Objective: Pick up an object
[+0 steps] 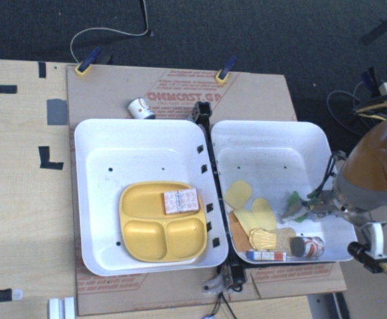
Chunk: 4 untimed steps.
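Note:
My gripper (304,207) hangs low over the right side of the right bin (273,145), at the end of the grey arm with the orange band (374,161). A dark green item (291,205) lies right at its tip; I cannot tell whether it is held. Left of it lie a round yellow piece (238,193) and a pale yellow glove-like item (259,216). Along the bin's front wall sit a tan brush (264,238), a thin red and blue tube (267,255) and a small can (309,246).
The left bin (87,178) holds a yellow divided plate (163,228) with a small red and white packet (180,201) on it. A small white roll (140,109) lies on the cardboard behind the bins. Cables run at the far right.

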Each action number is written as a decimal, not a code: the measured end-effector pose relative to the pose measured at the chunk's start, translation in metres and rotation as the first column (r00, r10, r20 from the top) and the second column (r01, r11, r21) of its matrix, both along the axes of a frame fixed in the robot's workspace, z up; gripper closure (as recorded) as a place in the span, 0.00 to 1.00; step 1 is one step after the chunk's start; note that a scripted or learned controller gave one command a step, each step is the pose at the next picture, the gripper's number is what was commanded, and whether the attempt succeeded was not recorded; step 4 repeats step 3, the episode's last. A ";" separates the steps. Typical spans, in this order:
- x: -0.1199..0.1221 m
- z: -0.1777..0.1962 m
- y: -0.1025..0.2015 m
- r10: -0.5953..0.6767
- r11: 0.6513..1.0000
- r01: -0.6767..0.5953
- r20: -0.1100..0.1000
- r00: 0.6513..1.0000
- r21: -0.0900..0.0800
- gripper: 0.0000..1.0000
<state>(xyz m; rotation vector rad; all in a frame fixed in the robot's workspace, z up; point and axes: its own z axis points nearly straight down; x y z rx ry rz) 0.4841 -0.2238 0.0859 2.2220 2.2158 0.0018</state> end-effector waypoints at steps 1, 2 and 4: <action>0.046 0.001 0.046 0.007 1.000 -0.007 0.004 1.000 -0.003 0.00; 0.046 0.012 0.044 0.004 1.000 -0.004 0.005 1.000 -0.005 1.00; 0.056 0.112 0.120 0.012 1.000 -0.012 0.005 1.000 0.004 1.00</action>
